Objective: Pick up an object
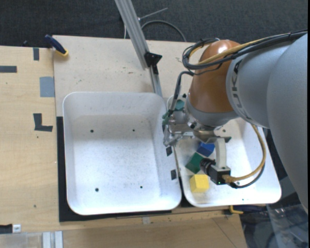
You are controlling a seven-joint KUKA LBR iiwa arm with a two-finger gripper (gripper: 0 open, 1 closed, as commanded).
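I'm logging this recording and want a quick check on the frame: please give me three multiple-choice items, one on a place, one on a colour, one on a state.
1. Where do the small blocks lie?
A. left bin
B. right bin
C. on the bench

2. What colour is the block nearest the front rim of its bin?
A. yellow
B. red
C. white

3. How does the arm stand?
A. pulled back off the bench
B. over the left bin
C. reaching over the right bin

Key: 1 B, the blocks sit in the right bin. 2 A, the yellow block lies in front of the green block and blue block. 3 C, the arm hangs there.
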